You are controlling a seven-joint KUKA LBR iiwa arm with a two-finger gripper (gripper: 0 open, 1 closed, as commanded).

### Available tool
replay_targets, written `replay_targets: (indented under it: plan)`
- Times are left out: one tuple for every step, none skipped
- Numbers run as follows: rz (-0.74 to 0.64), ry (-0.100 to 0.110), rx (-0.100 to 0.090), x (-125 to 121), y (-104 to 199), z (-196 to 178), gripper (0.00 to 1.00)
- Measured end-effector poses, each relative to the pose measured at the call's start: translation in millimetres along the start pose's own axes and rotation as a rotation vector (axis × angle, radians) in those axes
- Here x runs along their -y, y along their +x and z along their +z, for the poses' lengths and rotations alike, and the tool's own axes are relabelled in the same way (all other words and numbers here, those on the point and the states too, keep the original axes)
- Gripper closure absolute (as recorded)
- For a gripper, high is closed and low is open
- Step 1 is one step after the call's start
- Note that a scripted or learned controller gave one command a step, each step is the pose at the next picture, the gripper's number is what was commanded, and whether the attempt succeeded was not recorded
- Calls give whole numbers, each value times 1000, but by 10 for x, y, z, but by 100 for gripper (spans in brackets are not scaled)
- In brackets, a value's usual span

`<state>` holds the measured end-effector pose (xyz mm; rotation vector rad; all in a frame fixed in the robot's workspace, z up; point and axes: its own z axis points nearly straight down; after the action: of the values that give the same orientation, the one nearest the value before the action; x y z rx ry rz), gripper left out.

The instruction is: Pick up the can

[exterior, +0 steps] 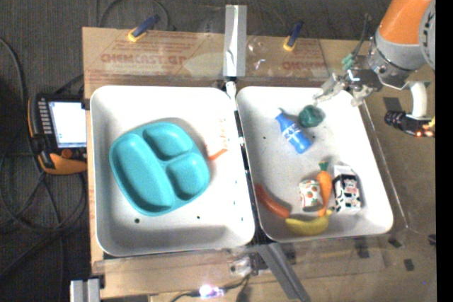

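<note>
The can (309, 194), small and white with red markings, stands near the front of the right bin (375, 152). A carrot (324, 184) leans against its right side and a banana (308, 225) lies just in front of it. My gripper (342, 91) hangs over the bin's far right corner, well behind the can. Its fingers are spread open with nothing between them. A green round object (311, 116) lies just to the gripper's lower left.
A blue bottle (293, 134) lies beside the green object. A black-and-white carton (347, 193) stands right of the carrot, and an orange-red piece (272, 201) lies left of the can. The left bin (106, 223) holds a teal divided plate (161, 166) and a small orange item (218, 151).
</note>
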<state>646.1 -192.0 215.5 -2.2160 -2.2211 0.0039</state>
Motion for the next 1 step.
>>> replay_targets:
  plan:
    - [160,2,2,724,-179,819,0]
